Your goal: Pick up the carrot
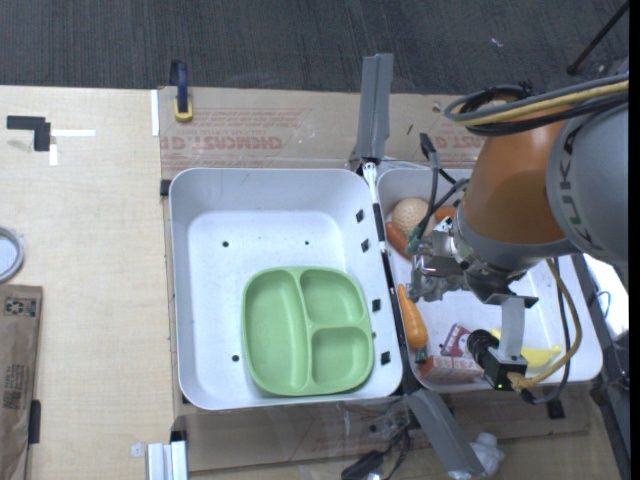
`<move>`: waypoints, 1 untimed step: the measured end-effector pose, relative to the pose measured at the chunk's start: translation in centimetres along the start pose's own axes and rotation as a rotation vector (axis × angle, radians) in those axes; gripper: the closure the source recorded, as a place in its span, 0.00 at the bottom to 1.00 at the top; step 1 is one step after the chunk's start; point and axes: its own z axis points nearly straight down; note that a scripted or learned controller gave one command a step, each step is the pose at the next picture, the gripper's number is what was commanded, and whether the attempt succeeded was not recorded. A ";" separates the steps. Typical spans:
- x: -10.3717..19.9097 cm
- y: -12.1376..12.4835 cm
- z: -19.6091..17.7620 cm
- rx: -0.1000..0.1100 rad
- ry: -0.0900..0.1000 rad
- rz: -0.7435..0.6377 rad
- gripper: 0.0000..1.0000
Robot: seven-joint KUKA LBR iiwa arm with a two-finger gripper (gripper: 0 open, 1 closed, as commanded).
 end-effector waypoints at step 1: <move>4.7 -0.6 -3.4 -0.001 -0.001 0.220 1.00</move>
